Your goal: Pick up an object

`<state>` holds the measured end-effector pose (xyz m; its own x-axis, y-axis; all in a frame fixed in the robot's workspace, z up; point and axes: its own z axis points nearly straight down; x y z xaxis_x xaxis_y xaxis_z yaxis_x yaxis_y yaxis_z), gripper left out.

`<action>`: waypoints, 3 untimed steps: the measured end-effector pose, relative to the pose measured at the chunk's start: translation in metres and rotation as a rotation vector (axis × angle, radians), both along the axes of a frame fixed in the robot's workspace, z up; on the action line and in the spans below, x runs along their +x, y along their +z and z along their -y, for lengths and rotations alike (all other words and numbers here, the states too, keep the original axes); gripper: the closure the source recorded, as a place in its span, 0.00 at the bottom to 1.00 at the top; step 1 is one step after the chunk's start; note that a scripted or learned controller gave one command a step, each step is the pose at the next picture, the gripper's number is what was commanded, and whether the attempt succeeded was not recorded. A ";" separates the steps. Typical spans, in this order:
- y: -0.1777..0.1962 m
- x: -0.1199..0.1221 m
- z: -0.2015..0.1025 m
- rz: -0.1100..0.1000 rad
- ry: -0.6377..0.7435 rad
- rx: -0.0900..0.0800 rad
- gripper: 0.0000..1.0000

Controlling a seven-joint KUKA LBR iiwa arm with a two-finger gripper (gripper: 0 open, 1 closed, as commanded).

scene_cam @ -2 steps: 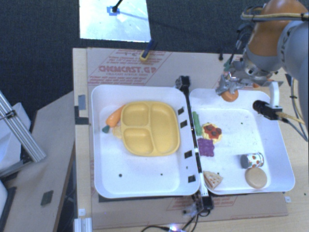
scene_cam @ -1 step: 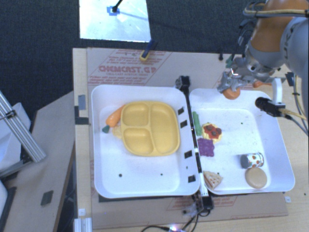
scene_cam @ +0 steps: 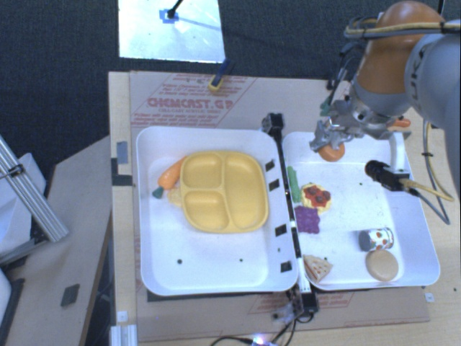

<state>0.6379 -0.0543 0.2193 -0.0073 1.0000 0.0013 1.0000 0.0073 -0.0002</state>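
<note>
Orange object point(scene_cam: 332, 152) lies at the far edge of the right bin point(scene_cam: 418, 265), directly under the claw point(scene_cam: 325, 140); we cannot tell the claw's state. Going left to right, we note a carrot point(scene_cam: 171, 173) touching the yellow divided plate point(scene_cam: 220, 192) in the left bin point(scene_cam: 209, 269), then purple grapes point(scene_cam: 307, 219), a small can point(scene_cam: 376, 238) and a tan round piece point(scene_cam: 382, 265).

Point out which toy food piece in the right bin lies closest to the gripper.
The orange piece at the right bin's far edge, directly under the gripper. The pizza slice, purple grapes and tan bun all lie farther toward the near side.
</note>
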 end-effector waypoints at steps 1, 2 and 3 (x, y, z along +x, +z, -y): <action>0.003 -0.024 -0.038 -0.001 0.000 0.000 1.00; 0.008 -0.059 -0.086 -0.002 0.001 0.001 1.00; 0.000 -0.106 -0.114 -0.004 -0.001 0.000 1.00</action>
